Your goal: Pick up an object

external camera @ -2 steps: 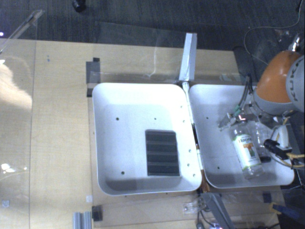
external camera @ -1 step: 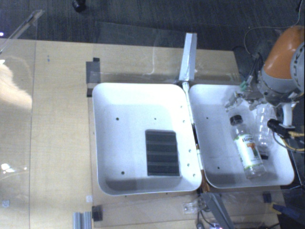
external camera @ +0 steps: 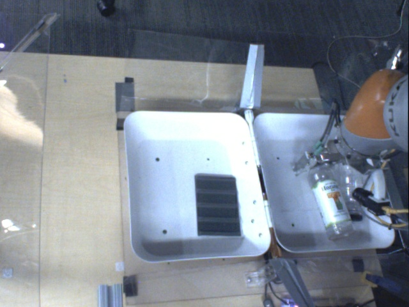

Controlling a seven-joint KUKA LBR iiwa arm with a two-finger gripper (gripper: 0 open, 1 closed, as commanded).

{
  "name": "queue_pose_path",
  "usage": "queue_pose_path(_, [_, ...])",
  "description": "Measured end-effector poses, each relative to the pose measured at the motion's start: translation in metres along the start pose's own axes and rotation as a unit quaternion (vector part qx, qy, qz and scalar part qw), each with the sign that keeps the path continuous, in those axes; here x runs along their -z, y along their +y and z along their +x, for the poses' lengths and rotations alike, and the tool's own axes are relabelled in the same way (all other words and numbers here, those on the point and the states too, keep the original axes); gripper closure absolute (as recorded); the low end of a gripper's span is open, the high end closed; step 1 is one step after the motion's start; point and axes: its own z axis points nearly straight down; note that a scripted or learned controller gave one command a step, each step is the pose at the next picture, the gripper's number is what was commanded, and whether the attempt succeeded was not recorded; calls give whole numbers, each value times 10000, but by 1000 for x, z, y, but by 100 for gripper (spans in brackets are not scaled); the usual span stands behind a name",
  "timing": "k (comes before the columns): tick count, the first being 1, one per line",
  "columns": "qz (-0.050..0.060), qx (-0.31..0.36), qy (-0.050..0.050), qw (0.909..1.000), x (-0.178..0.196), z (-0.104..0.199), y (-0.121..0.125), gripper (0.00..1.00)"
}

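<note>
A clear plastic bottle (external camera: 332, 203) with a white and orange label lies in the right bin (external camera: 281, 171), its neck pointing up-left. My gripper (external camera: 321, 158) hangs over the bottle's neck end, under the grey arm with its orange band (external camera: 369, 110). Whether it touches the bottle is unclear. In the left bin (external camera: 153, 171) a black ribbed rectangular pad (external camera: 217, 204) lies flat near the front right.
The two white bins meet at a central divider (external camera: 257, 171). Cables and a black-and-yellow connector (external camera: 377, 206) crowd the right bin's right edge. A grey bar (external camera: 252, 75) stands behind the bins. The wooden bench (external camera: 70, 171) extends to the left.
</note>
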Motion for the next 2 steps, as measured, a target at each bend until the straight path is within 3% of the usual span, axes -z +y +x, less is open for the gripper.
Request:
queue_pose_path(1, [8,317,-19,9995,-2,-7,56,0])
queue_pose_path(2, [-11,1729,-7,9849,0,-34,6,0])
